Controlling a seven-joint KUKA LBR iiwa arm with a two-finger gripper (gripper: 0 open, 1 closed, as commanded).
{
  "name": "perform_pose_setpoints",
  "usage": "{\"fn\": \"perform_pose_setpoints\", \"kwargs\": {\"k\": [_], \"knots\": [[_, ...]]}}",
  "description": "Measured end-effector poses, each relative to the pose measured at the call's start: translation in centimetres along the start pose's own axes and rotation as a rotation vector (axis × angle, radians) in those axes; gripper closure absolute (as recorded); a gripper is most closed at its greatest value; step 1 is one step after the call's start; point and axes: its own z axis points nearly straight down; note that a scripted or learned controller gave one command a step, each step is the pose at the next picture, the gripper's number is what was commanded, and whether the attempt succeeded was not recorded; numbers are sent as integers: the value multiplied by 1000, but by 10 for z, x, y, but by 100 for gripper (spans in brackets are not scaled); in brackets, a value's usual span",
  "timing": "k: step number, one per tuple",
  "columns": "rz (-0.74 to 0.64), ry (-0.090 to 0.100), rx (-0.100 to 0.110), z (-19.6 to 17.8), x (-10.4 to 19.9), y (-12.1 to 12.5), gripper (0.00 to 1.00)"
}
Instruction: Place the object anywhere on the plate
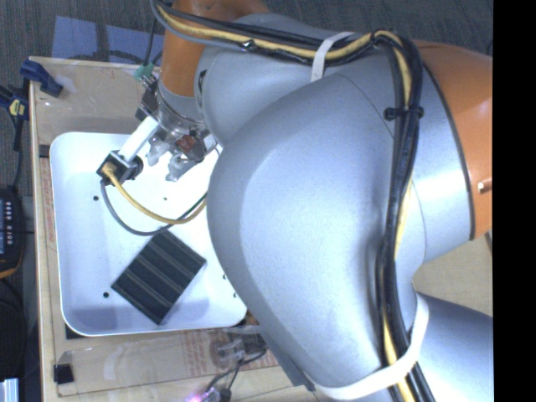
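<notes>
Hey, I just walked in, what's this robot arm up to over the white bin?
A grey and orange robot arm reaches in from the right, covering much of the view. Its end effector hangs over the upper part of a white bin, with nothing visibly between its fingers. A yellow cable loops from the wrist down over the bin floor. A dark ribbed rectangular pad lies flat in the lower part of the bin, apart from the end effector and untouched.
</notes>
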Motion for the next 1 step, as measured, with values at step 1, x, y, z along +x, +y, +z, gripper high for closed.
{"fn": "perform_pose_setpoints", "kwargs": {"k": [1], "knots": [[-134, -1, 2, 17, -35, 62, 100]]}}
